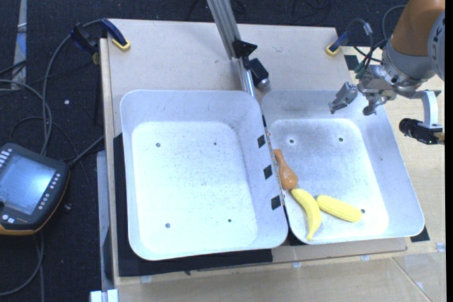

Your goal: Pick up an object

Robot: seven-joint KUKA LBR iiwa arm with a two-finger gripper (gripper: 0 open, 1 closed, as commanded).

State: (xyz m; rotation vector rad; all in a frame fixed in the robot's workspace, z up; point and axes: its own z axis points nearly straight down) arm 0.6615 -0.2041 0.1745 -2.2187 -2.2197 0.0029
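While the gripper (356, 101) hangs over the far right corner of the right bin (396, 173), everything pickable sits at the opposite, near end of that bin. Its two fingers look spread, with nothing between them.

Targets, as you see them from the camera:
- Two bananas (322, 210) near the front wall, touching or nearly so at one end and forming a shallow V. One runs roughly front-to-back, curving toward the bin's near left corner; the other lies more across, pointing right.
- An orange-brown pear-shaped piece (284, 172), just beyond the bananas, tight against the left wall by the divider between the bins. Its long axis runs along that wall.

The relation that matters: from the jaws, the objects lie toward the camera and to view-left, well apart from the gripper. You likely need a diagonal travel across the bin floor before any descent.

Judgement: the across-lying banana looks the easier grasp, standing clearer of the walls. The left bin (141, 173) offers no target.
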